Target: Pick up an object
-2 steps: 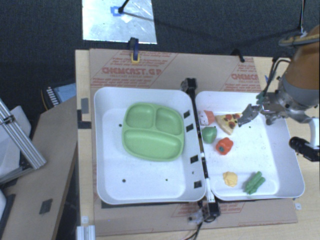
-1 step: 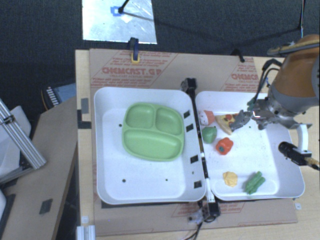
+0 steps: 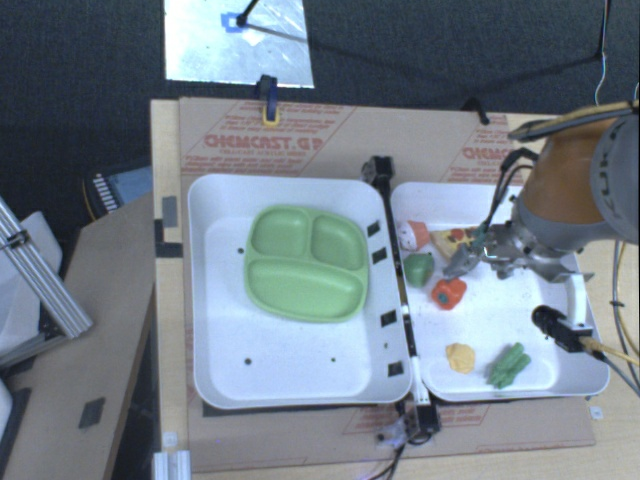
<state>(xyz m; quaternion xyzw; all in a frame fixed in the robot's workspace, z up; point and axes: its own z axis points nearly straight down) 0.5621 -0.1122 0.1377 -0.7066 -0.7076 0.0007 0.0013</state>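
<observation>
Toys lie scattered in the right bin (image 3: 575, 298), on the right side of the frame. A green pepper (image 3: 418, 267) sits near the bin's left wall, with a red-orange pepper (image 3: 449, 292) just below and to the right of it. Above them, toward the bin's upper left, rests a small white and red piece (image 3: 411, 234), and beside it a little red and yellow piece (image 3: 458, 236). Lower down, a yellow lump (image 3: 460, 357) lies near the bottom edge, with a green bundle like beans (image 3: 508, 365) just to its right.

The grey arm (image 3: 575, 183) with its orange band comes in from the right edge of the frame and bends down over the right bin. Its gripper (image 3: 468, 258) hangs at mid-height of the bin, just right of the green pepper and above the red-orange pepper. Whether it is released or clenched cannot be told, and nothing can be made out between its tips.

The left bin (image 3: 215, 358), in the middle of the frame, bears a pale green divided plate (image 3: 305, 263) with three compartments, set toward its upper part.
</observation>
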